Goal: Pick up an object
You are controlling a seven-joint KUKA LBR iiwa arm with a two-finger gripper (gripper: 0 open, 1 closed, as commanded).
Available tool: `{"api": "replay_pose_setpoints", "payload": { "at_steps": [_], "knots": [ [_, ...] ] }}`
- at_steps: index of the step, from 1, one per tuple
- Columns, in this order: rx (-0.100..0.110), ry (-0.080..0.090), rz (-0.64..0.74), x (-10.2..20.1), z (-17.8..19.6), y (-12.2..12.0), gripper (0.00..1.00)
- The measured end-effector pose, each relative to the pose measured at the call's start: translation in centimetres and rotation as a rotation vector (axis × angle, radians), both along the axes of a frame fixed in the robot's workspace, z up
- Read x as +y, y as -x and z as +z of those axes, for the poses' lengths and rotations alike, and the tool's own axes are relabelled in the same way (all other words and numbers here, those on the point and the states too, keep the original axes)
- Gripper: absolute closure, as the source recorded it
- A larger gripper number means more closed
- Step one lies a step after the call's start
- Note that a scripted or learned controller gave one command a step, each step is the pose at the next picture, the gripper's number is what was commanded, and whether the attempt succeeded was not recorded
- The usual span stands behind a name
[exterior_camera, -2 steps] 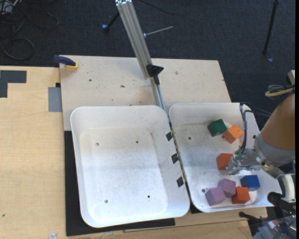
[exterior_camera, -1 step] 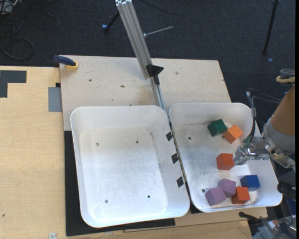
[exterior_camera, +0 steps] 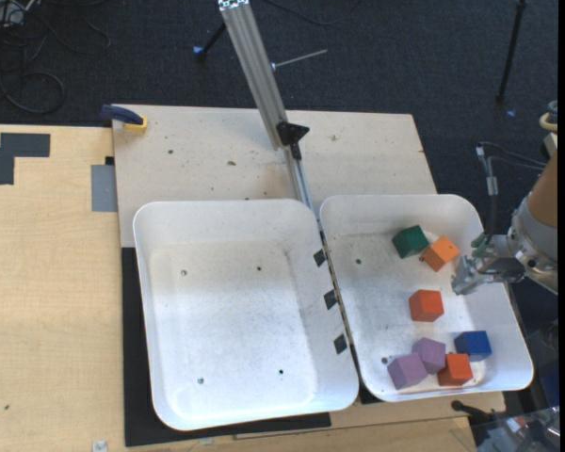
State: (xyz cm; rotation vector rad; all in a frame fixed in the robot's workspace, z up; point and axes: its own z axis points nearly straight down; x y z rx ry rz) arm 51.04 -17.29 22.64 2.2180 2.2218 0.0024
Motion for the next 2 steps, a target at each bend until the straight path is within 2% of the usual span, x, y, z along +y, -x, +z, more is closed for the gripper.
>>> {"api": "replay_pose_setpoints", "payload": {
  "at_steps": [1,2],
  "knots": [
    [0.000,0.000,-0.001,-0.1,4.2,-0.1,1.00],
    [0.005,-0.002,0.002,4.7,3.4,-2.0,1.00]
  ]
}}
